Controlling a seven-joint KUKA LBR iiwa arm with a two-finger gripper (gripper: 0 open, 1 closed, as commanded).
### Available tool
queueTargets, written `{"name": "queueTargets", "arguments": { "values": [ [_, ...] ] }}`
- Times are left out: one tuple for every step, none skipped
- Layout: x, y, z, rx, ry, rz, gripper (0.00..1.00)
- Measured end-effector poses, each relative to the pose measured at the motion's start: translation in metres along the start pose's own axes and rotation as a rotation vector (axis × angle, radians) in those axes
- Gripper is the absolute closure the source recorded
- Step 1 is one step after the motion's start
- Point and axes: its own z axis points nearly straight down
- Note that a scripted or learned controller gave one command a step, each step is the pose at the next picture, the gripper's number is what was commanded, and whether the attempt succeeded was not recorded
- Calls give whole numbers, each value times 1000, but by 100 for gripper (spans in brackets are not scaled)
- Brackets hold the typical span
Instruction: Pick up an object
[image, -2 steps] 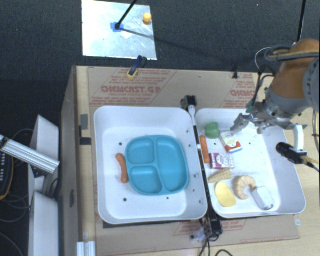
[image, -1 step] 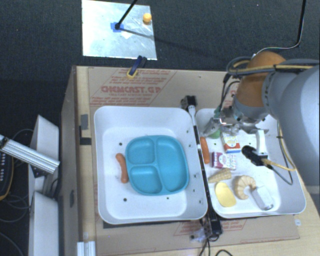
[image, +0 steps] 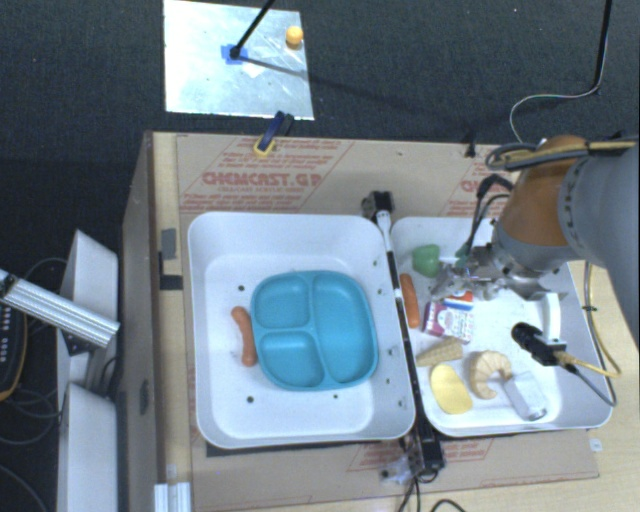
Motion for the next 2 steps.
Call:
{"name": "queueTargets", "arguments": {
  "values": [
    [24, 47, 2, 45, 6, -3, 0],
    [22, 46, -9, 51, 4, -5, 100]
  ]
}}
